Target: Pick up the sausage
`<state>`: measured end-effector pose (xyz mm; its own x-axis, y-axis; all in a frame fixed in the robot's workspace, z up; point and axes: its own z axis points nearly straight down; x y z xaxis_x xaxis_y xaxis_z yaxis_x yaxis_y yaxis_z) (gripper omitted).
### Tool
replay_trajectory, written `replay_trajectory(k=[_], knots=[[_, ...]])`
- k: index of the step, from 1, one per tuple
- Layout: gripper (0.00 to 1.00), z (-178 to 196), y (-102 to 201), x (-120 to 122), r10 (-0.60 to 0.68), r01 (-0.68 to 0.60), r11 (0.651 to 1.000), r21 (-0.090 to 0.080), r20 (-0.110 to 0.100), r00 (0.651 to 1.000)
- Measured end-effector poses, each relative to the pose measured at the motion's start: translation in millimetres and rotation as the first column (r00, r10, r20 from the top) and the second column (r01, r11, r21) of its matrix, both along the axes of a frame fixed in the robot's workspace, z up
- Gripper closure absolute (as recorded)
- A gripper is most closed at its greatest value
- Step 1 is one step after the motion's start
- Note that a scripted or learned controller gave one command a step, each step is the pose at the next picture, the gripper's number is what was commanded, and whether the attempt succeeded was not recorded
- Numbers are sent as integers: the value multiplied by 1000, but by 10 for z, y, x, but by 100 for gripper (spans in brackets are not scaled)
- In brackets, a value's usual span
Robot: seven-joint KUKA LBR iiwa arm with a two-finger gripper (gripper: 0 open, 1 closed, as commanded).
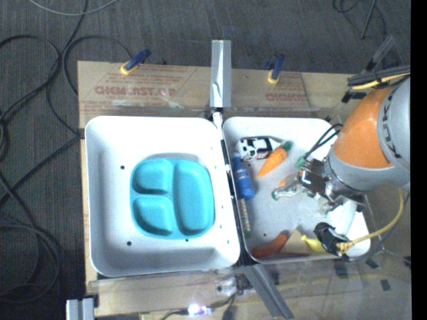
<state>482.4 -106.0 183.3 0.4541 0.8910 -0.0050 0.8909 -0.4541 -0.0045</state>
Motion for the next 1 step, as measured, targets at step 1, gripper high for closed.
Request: replay_trajectory(k=[1], knots=[[100,80,5,1,2,-2,1000,1,-4,1000]])
